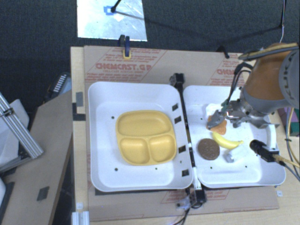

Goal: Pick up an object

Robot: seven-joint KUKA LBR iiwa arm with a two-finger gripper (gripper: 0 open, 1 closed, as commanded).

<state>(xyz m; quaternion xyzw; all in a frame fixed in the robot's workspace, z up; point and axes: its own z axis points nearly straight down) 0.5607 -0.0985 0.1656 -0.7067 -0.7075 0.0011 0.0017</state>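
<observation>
Camera view looks down on two white bins, with the right bin (269, 175) as the landmark. Beside it, the left bin (101, 97) holds a yellow divided tray (142, 136). A grey and orange arm (269, 81) reaches over the right bin's far half, its gripper (216, 121) low over an orange object (220, 126); the jaws' state cannot be told. Nearer the bin's front lie a banana (226, 141), a brown disc (208, 149) and a small grey piece (228, 158). This looks like the descent to grasp; closing squarely on the orange object comes next.

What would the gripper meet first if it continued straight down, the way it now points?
Probably the orange object under the gripper, just above the banana in the right bin; depth is unclear.
</observation>
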